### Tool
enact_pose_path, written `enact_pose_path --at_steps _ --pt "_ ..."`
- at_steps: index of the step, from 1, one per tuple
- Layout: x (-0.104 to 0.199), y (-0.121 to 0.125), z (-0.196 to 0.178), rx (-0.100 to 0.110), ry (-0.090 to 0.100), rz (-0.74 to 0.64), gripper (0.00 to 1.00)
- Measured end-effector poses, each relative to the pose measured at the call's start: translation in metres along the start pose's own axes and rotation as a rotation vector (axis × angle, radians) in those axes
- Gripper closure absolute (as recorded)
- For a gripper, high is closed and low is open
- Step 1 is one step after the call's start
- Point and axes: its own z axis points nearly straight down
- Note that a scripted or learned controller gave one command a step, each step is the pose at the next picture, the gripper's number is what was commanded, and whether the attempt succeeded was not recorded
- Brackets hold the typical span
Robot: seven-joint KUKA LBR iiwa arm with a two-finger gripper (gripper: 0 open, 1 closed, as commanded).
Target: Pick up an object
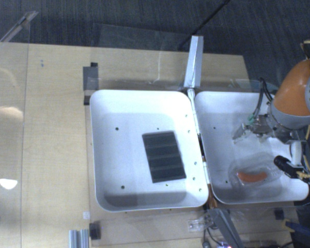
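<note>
A dark ribbed rectangular pad (pixel 164 157) lies flat near the middle of the left bin (pixel 101 138). In the right bin (pixel 217 107), an orange-red oblong object (pixel 252 177) lies close to the front wall, in what looks like clear wrapping. My gripper (pixel 249 129) hangs over the right bin's middle, behind and above the orange-red object and apart from it. Nothing can be seen held in it. The grey arm with its orange band (pixel 295 93) reaches in from the right.
A grey metal post (pixel 194 61) rises at the back where the two bins meet. Small black brackets (pixel 92 70) sit at the left bin's corners. Pale wooden bench (pixel 41 138) stretches out to the left.
</note>
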Motion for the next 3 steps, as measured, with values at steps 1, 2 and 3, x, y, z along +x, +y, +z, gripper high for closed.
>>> enact_pose_path --at_steps 1,2,3 --pt "0.031 0.080 0.003 0.003 0.002 -0.072 0.00" --pt "0.037 0.080 0.003 0.003 0.001 -0.136 0.00" --pt "0.039 0.083 -0.011 -0.006 0.001 -0.139 1.00"
